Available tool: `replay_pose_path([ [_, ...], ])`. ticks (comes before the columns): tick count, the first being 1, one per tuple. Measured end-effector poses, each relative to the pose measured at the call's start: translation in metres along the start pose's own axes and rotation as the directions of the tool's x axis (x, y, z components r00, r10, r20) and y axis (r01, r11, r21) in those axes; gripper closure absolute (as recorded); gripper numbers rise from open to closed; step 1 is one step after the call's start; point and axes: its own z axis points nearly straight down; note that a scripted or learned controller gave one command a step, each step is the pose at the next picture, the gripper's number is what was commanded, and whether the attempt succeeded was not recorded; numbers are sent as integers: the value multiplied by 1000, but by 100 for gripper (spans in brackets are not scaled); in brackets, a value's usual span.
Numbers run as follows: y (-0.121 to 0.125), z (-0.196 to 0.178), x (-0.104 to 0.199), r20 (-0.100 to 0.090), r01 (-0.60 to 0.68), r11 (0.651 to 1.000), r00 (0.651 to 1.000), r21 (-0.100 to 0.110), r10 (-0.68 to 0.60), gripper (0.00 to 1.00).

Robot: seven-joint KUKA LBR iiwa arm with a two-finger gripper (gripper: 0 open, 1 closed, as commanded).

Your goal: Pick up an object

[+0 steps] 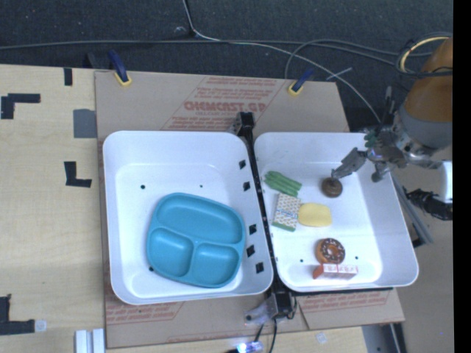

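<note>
The right bin [383,226] holds several small items. Among them are a small brown round piece [332,188], a green ridged piece [282,183], a patterned flat packet [286,212], a yellow lump [315,215], a chocolate doughnut [330,251] and a red-and-white packet [337,271]. My gripper [357,173] hangs over the bin's upper right part and is open with nothing between its fingers. Its left fingertip [336,173] is just above the brown piece.
The left bin [125,160] holds a blue divided tray [195,240]. Both bins sit on a cardboard sheet [221,101] held by clamps. Cables [294,50] run across the dark mat behind. The arm's grey wrist [430,127] stands at the bin's right edge.
</note>
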Motion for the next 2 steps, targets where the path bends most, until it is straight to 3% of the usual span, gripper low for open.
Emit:
replay_pose_path([
  [1,3,-8,0,3,4,1000,1000,-13,-4,0],
  [2,4,36,4,3,4,1000,1000,-10,-4,0],
])
